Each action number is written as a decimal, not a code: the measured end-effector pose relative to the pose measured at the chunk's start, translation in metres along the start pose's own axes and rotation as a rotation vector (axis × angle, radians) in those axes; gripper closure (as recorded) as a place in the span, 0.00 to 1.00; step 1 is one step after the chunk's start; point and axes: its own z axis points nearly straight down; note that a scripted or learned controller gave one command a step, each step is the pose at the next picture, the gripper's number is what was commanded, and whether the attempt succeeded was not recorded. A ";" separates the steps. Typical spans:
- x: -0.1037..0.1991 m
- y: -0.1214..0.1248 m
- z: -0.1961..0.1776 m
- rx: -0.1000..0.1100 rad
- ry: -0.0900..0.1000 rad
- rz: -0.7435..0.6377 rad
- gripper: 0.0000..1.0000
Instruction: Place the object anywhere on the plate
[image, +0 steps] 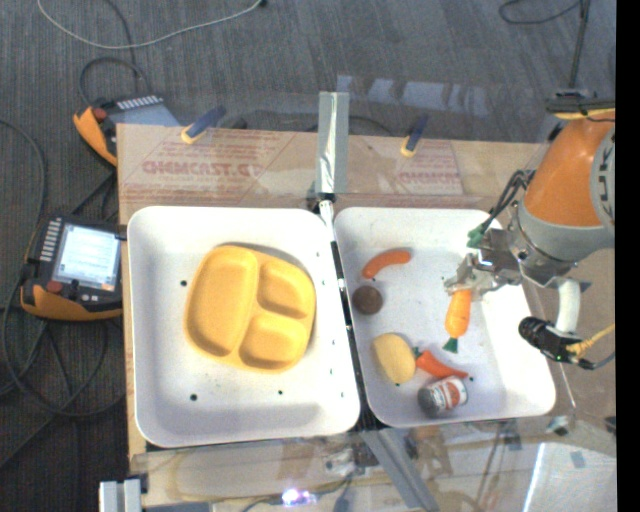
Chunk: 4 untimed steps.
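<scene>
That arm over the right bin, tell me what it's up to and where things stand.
The grey and orange arm has its gripper over the right bin, right at the top of a toy carrot. A sausage, a brown ball, a potato, a second small carrot and a can also lie there. The yellow plate in the left bin has nothing on it yet.

Two bins sit side by side on the tabletop (400, 165). The left bin (150, 400) holds the divided plate (252, 305) near its centre. The right bin (520, 395) holds a sausage (386, 262) at the rear, a ball (368, 299) just before it, a carrot (457, 313) to the right, and a potato (394, 358), pepper (440, 364) and can (443, 397) at the front.
</scene>
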 end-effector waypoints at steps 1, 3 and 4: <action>0.079 0.026 0.023 0.001 0.003 -0.043 1.00; 0.235 0.020 0.022 0.001 0.000 -0.184 1.00; 0.235 0.020 0.022 0.000 0.000 -0.184 0.00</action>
